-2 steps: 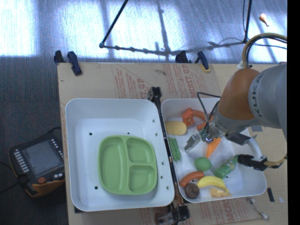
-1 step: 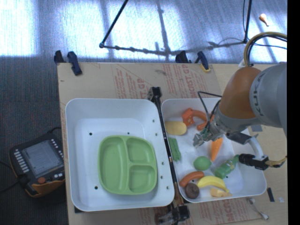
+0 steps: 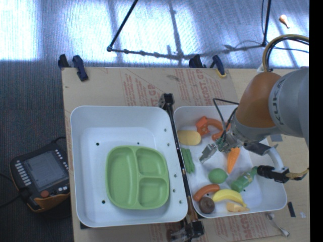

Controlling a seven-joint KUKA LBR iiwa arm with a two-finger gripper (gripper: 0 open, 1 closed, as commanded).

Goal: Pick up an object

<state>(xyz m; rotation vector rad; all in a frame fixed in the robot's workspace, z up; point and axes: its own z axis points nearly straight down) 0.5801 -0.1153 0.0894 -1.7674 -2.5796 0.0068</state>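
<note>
My gripper (image 3: 215, 149) hangs over the middle of the right bin (image 3: 267, 201), reaching in from the right under the orange-banded wrist. Its two grey fingers (image 3: 207, 153) stand apart and open with nothing between them. An orange carrot (image 3: 232, 159) lies just right of them. Below them sits a green lime (image 3: 218, 176). A yellow potato-like piece (image 3: 189, 137) and an orange curved toy (image 3: 207, 124) lie up and to the left. The arm hides the bin's upper right part.
In the right bin also lie a green bean pod (image 3: 187, 160), a red sausage (image 3: 207, 190), a banana (image 3: 227, 196), a brown lump (image 3: 206, 204) and a green bottle (image 3: 244, 180). The left bin (image 3: 86, 130) holds a green divided plate (image 3: 137, 177).
</note>
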